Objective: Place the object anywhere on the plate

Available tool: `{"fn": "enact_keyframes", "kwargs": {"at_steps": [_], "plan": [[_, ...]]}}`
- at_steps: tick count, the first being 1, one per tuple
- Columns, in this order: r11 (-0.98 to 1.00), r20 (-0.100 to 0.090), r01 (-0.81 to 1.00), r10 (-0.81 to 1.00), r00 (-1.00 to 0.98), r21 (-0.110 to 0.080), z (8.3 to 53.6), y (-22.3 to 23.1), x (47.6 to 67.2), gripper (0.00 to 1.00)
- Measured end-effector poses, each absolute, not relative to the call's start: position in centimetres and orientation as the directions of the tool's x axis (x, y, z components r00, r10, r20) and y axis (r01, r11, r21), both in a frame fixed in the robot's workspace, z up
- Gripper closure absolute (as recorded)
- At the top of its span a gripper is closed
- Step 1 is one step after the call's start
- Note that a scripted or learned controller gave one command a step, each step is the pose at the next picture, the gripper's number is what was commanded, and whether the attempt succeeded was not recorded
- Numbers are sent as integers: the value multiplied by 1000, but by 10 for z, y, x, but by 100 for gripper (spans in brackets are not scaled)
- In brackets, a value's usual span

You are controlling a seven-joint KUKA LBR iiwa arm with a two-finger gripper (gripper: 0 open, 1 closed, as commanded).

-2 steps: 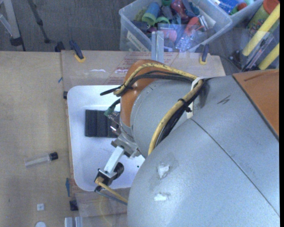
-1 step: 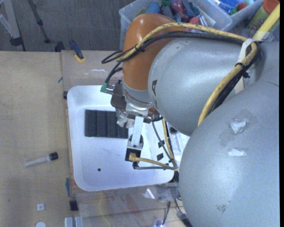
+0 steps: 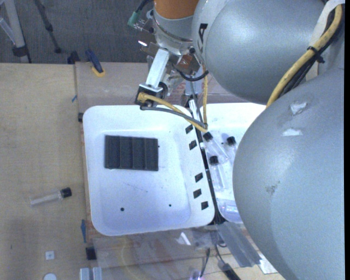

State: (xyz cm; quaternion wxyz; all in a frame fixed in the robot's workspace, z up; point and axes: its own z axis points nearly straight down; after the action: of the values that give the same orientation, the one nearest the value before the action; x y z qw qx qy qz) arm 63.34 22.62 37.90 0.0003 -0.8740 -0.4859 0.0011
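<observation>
White glossy plastic, moulded w/ rounded corners: camera view looks down on two shallow bins side by side. The view-left white bin (image 3: pixel 93 164) has a smooth sunken floor. On it, toward the far-left part, lies the black ribbed rectangular slab (image 3: pixel 132 152), flat and matte, split by grooves into four equal bars, apart from every wall. Two tiny dark specks (image 3: pixel 122 208) sit nr the bin's near edge. A row of small black square tabs (image 3: pixel 193 145) runs along the ridge btwn the bins. The view-right white bin (image 3: pixel 240 115) is mostly covered by the arm; in it are clear shiny plastic pieces w/ round black caps (image 3: pixel 213 159). The grey metal arm (image 3: pixel 284 180), smooth & bulbous, w/ an orange band (image 3: pixel 175 8), comes in from the right. The gripper (image 3: pixel 185 64) hangs over the bins' far rim, well apart from the slab; can't tell if open or closed. On the tan wooden bench (image 3: pixel 38 136), left of the bins, a clear tube w/ black cap (image 3: pixel 49 197) lies on its side.
</observation>
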Motion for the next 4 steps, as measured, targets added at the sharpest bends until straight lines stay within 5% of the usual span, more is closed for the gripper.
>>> {"fn": "enact_keyframes", "kwargs": {"at_steps": [1, 2, 3, 4], "plan": [[-852, 1, 524, 524, 852, 1, 422, 224, 570, 100], [-952, 0, 305, 305, 952, 1, 308, 222, 528, 100], [-980, 3, 198, 198, 980, 1, 364, 224, 618, 100], [-962, -5, 273, 273, 962, 0, 135, 224, 567, 100]]}}
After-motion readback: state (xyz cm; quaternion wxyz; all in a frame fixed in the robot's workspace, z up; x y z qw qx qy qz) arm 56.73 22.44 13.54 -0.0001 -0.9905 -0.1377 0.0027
